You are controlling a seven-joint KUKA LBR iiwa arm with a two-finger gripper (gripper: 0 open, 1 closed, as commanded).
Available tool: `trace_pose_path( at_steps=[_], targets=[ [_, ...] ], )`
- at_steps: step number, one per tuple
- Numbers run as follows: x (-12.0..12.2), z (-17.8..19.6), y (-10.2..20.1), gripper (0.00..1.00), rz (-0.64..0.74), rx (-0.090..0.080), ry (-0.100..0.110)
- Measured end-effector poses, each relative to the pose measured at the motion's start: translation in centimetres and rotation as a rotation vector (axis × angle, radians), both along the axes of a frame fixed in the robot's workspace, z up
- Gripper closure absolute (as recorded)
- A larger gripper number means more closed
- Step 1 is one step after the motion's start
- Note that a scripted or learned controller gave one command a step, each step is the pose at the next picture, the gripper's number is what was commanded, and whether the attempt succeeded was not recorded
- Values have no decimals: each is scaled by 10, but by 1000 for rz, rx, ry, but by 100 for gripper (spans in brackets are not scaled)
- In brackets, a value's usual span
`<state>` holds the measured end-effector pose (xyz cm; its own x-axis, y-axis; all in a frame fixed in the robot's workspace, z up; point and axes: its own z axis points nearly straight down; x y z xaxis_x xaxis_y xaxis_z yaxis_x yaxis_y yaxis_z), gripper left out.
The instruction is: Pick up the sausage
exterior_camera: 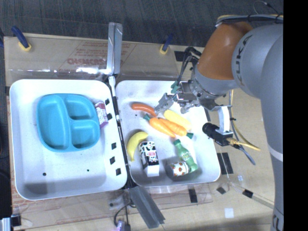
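blue tray (67, 121), banana (134, 143), carrot (166, 127), green bottle (186, 155)

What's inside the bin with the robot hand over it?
In the right bin lie a sausage, carrot, corn cob, banana, cow-print carton, green bottle and a small can. The end effector covers the floor beneath it.

Dark grey carpet floor (72, 6) beyond bench. Brown board bench top (139, 49), printed red lettering, blue clamps (21, 38) at far edge. Even overhead light, soft shadows.
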<state>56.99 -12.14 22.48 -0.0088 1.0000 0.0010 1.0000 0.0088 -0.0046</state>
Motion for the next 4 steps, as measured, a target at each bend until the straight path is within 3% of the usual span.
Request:
trace_pose_path(
  at_steps=[1,2,3,4],
  targets=[
    [69,-34,89,0,64,0,-1],
    [45,-61,24,0,84,-1,-2],
    [61,-133,4,0,203,1,0],
    [62,-122,4,100,207,0,0]
  ],
)
